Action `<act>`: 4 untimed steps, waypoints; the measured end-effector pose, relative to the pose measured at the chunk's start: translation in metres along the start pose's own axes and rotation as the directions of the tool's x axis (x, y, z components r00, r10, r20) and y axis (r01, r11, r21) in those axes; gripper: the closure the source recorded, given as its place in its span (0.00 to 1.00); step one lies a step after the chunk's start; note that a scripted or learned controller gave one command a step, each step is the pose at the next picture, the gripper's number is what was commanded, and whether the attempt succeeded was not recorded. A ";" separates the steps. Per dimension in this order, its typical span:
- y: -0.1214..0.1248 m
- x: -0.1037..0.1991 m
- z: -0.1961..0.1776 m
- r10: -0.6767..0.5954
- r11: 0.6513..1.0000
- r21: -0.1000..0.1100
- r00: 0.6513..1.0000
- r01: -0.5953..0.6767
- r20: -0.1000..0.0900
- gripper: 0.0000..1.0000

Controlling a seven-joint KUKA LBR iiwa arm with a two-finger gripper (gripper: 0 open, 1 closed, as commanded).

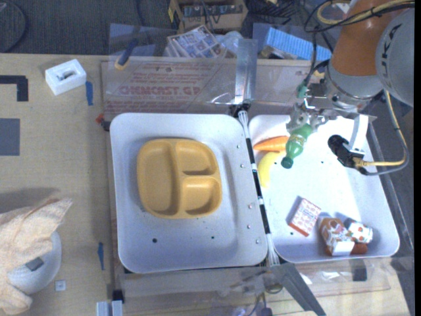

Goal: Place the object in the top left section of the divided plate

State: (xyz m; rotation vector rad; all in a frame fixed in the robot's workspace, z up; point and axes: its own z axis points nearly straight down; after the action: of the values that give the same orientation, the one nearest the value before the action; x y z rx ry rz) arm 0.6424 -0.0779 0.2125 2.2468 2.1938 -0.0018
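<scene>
You are watching the gripper (309, 118) hanging over the right white bin (375, 203) at the frame's upper right, its fingers closing around the upper end of a small green plastic bottle (295, 144), which is dangling tilted above a yellow banana (264, 170) and an orange carrot-like piece (271, 143). The yellow divided plate (179, 176) is sitting mid-frame in the left white bin (131, 236), so the bottle is being held high, I judge, for carrying leftward.

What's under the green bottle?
Below the green bottle lie a carrot and a banana in the right bin. The bottle covers the carrot's right end.
</scene>
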 end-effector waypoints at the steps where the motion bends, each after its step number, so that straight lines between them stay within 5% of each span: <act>1: 0.004 0.083 0.003 -0.218 0.976 0.000 0.976 0.218 -0.002 1.00; 2: 0.021 0.163 0.027 -0.291 0.957 -0.004 0.957 0.291 -0.001 1.00; 3: 0.021 0.163 0.026 -0.292 0.957 -0.005 0.957 0.292 0.000 0.00; 4: 0.019 0.215 -0.218 0.407 0.914 -0.001 0.914 -0.407 -0.001 0.00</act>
State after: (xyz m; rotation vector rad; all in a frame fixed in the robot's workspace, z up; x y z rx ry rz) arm 0.6662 0.1371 0.4300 2.6537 1.6786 0.0013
